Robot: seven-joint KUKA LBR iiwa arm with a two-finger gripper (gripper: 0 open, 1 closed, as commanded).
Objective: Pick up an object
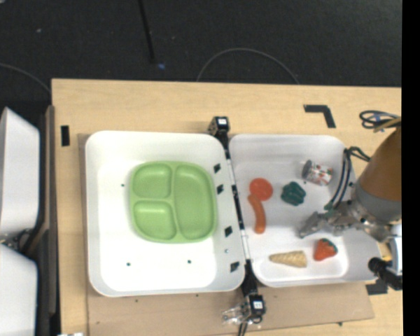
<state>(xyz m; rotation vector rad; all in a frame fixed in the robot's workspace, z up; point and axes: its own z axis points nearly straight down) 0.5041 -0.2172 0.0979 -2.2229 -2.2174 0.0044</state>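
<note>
While hand (313, 226) is hovering low in right bin (280, 145), grip state unclear, nothing seen betw. fingers. Strawberry (325, 249) lying just beside; risk: closing beside it, nudging it away.

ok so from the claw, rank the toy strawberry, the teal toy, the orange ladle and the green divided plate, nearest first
Measured from the claw, camera view:
1. Toy strawberry, just below it in the right bin.
2. Teal toy, above it, same bin.
3. Orange ladle, by that bin's left wall.
4. Green divided plate, over in the left bin.
</note>
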